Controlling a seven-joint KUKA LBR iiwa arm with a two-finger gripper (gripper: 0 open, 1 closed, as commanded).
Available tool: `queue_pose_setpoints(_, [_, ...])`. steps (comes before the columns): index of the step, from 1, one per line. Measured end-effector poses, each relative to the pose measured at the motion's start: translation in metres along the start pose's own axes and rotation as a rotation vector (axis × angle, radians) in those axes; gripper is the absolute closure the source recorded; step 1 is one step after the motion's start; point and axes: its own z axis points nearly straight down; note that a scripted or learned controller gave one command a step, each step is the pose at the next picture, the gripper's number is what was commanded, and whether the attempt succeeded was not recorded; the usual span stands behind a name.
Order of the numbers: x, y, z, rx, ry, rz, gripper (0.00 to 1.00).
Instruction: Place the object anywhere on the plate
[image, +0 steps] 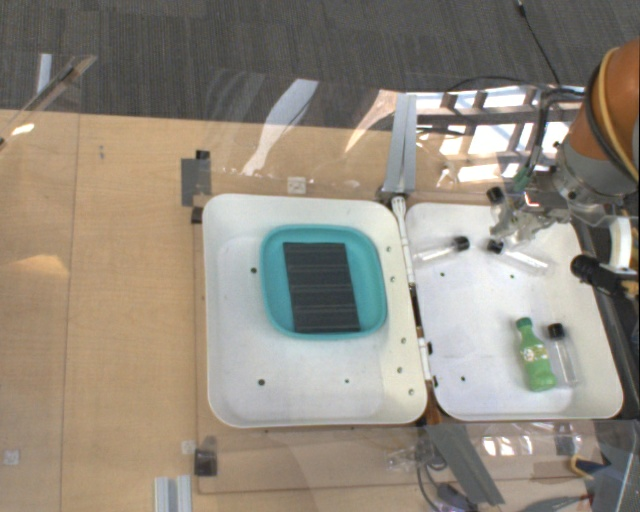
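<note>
The green bottle (536, 355) lies near the front right corner of the right bin (480, 385), just beside a clear vial (560, 352) with a black cap, with bare floor to its left. Its label is too small to read. The teal plate (372, 285) sits in the left bin (235, 380), a dark ridged pad (321, 287) on it. I cannot tell how the gripper (520, 215) stands at the far rim, near two more clear vials (440, 248).

Arm reaches in from the upper right.
The grey arm (608, 150), its orange band bulking at the frame's right edge, bends downward and leftward to a wrist cluttered with cables. The gripper (515, 222) hangs low at the wrist's end, angled down and to the left, its tip blurred among pale metal parts.
</note>
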Motion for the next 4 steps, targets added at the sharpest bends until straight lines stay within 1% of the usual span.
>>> queue_pose_setpoints(1, [0.0,0.0,0.0,0.0,0.0,0.0,0.0])
queue_pose_setpoints(2, [-0.026,-0.053,-0.101,-0.005,-0.001,-0.124,0.0])
queue_pose_setpoints(3, [-0.06,-0.078,-0.178,-0.003,-0.001,0.001,0.0])
queue_pose_setpoints(4, [-0.059,-0.091,-0.213,-0.002,-0.001,0.125,0.0])
